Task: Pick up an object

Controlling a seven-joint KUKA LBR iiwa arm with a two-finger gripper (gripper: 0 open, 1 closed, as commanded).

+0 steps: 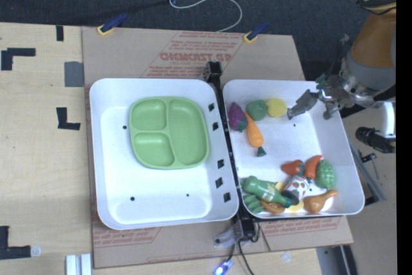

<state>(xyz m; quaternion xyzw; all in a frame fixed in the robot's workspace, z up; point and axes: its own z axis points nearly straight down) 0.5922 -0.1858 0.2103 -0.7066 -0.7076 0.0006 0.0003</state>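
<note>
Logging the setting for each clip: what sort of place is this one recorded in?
Most likely a robot lab's test bench, not a kitchen. Two white bins sit clipped together on taped cardboard; the right one holds toy plastic food, the left a green divided plate. The gripper hovers over the right bin's upper corner.

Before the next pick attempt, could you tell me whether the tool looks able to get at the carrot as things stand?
Probably yes. The carrot lies on open floor in the right bin, apart from the purple piece and green piece above it, with nothing on top. The tool hovers over the same bin's upper right, with bare floor between.
</note>
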